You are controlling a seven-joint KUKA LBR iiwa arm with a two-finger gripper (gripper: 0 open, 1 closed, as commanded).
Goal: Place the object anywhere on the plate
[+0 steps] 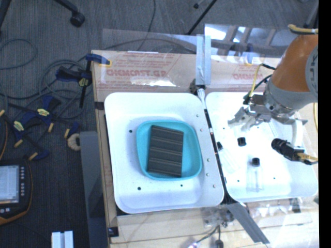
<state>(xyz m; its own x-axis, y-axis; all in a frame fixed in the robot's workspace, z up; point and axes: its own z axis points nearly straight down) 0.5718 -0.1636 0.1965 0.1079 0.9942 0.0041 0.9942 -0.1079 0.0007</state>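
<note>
Nearest, one dark ribbed rectangular block (165, 151) lies flat on one round turquoise plate (194, 161) in the left white bin (119, 138). Grey arm's gripper (247, 119) hovers over the right bin (279, 185), fingers apart, holding nothing.

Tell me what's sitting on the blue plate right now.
A dark ribbed block lies flat on the blue plate in the left bin. The plate's middle is covered by the block, so anything beneath it can't be seen.
</note>
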